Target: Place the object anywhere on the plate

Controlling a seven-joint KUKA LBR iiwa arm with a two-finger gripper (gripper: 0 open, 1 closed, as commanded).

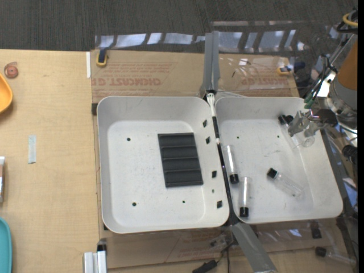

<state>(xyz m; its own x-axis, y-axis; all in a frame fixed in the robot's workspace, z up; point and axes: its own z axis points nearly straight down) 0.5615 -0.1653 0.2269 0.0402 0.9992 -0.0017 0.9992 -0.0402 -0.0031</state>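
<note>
Two white bins sit side by side on the desk (51,124). The left bin (114,209) has a dark ribbed plate (180,160) lying flat mid-floor, with bare white room on every side. The right bin (324,203) holds clear vials with black caps: one (231,162) and another (244,195) near the shared wall, a third (282,180) mid-floor. The pincer (300,124) hovers by the right bin's far right corner over a fourth vial (290,124); can't tell if it's clenched.

Left of the left bin (131,169): wooden tabletop (51,198), orange dish (3,95), perhaps a bowl, cut by the edge. Behind it: cardboard (142,75), yellow clamp (102,58). Right, touching: second bin (256,129).
</note>
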